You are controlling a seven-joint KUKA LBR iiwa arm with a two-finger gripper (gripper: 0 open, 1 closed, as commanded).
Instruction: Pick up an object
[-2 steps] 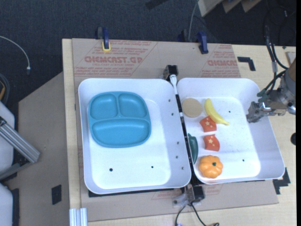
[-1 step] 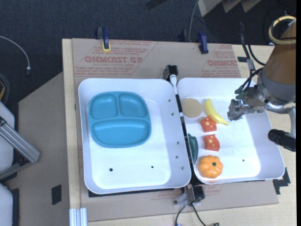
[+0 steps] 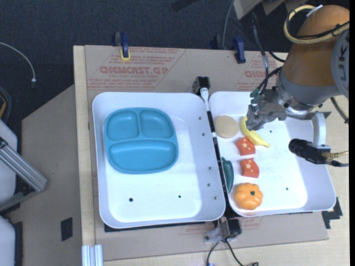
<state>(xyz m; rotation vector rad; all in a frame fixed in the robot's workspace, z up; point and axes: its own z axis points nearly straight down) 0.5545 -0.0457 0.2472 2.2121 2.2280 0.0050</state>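
A dark blue carpeted floor (image 3: 66, 15) surrounds the table (image 3: 166, 65), whose top is a brown board printed with red lettering along its far edge. Two blue clamps (image 3: 124, 44) grip that far edge. A thin white cable (image 3: 25, 62) curls on the floor off the table's left side, and a silver metal rail (image 3: 19, 162) lies farther left.

Grey arm (image 3: 310, 87) with a broad orange band, thin cables, seemingly dark claw (image 3: 254, 121).

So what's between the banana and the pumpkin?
Two red pieces, one after the other, lie between the banana and the pumpkin in the camera view.
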